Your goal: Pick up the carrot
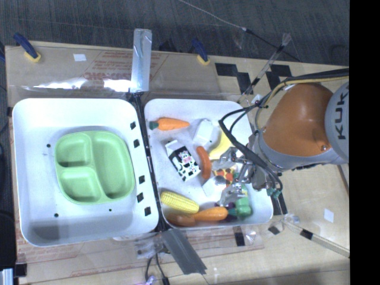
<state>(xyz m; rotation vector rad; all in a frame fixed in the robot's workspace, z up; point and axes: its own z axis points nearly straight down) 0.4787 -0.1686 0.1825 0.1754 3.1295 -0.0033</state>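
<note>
A carrot (171, 124), orange with a green stub at its left end, lies at the far left of the right bin (178, 107). A second orange carrot-like piece (209, 214) lies along that bin's near wall, beside a green block (242, 208). My gripper (233, 181) is down in the right part of this bin, just above that near piece and far from the carrot at the back. Small orange bits (222, 174) sit close against the gripper, and I cannot make out what they are.
The right bin also holds a corn cob (178, 202), a cow-patterned carton (184, 162), a reddish sausage (204, 161), a white object (204, 132) and a yellow piece (222, 147). A green divided plate (94, 166) sits in the left bin (29, 123).
</note>
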